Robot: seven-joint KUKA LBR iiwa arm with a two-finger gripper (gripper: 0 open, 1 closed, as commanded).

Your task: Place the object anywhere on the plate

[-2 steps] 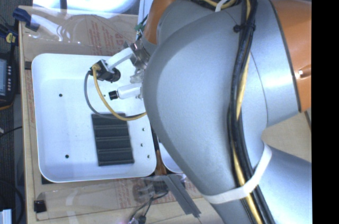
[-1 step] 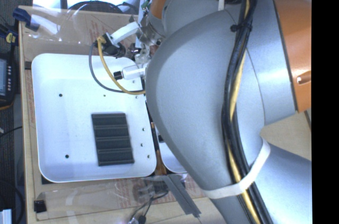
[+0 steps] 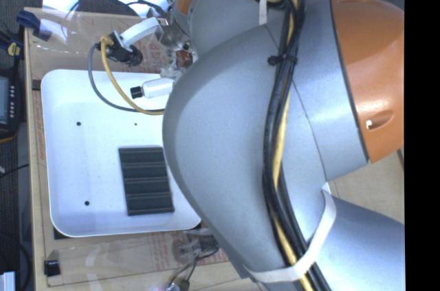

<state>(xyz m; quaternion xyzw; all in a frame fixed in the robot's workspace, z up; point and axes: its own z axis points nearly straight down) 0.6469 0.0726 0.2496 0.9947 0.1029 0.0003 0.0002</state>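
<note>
Dark ribbed rectangular slab (image 3: 146,179), probably the object to move, lies flat in the shallow white bin (image 3: 65,145) on the bench (image 3: 55,52). Its long axis runs up and down the view. The pincer (image 3: 163,59) sits over the bin's upper rim, well above the slab. Whether it is released or clenched, I cannot tell.

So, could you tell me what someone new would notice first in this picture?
First the grey arm with its orange band, bulking across the right and centre and hiding much of the bench. Next the white bin at the left, with a dark ribbed rectangular plate lying flat on its floor. Above the bin, a yellow cable loops near the wrist.
</note>
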